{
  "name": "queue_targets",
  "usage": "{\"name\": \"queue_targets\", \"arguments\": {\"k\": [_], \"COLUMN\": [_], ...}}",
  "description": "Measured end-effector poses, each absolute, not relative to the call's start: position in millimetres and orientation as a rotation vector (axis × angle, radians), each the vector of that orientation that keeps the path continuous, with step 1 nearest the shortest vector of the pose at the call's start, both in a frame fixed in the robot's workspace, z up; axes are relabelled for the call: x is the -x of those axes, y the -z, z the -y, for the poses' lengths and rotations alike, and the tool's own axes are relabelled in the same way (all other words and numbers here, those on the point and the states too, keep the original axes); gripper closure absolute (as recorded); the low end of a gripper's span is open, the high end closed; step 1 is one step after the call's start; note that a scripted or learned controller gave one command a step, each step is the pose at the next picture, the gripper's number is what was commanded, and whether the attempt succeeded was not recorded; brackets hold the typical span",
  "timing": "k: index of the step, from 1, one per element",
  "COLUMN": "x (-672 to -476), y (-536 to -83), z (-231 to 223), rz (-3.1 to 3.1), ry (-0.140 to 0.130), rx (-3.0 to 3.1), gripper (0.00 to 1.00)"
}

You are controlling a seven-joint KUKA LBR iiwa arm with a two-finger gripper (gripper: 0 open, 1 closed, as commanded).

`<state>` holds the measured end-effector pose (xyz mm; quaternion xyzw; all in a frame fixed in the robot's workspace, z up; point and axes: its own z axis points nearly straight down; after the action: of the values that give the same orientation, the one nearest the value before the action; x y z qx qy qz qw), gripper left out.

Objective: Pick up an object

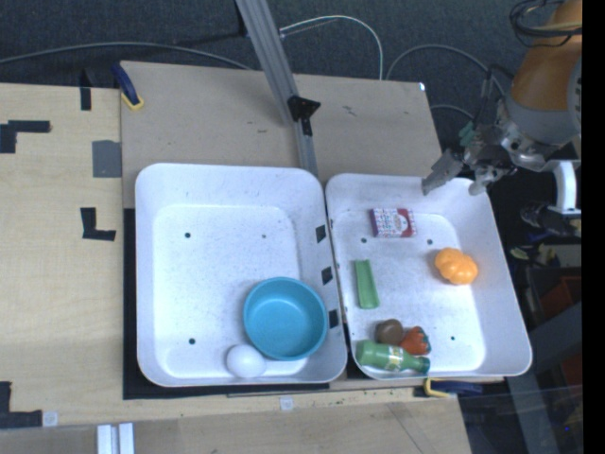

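Red-and-white packet [391,222] with unreadable print in right bin [492,244], jaws [456,174] spread apart, holding nothing

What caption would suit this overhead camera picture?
Robot hand poised at the right bin's far corner, above a red packet and an orange.

The two shallow white plastic bins [165,187] look smooth with fine dark speckling. The round blue plastic bowl [285,317] has a soft sheen (as does the small white ball [246,359]). The pale wooden bench top [47,282] is matt; the slanted grey metal bar [269,50] looks dully polished.
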<state>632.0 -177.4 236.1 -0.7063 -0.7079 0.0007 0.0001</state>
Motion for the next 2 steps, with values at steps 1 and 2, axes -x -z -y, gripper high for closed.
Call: {"name": "queue_targets", "arguments": {"k": [1, 2], "x": [-631.9, -635.5], "y": [-236.2, -185.5], "z": [177.5, 185.7], "rz": [2.224, 2.220], "ry": [-0.003, -0.007], "rx": [2.219, 2.218], "gripper": [0.00, 0.00]}}
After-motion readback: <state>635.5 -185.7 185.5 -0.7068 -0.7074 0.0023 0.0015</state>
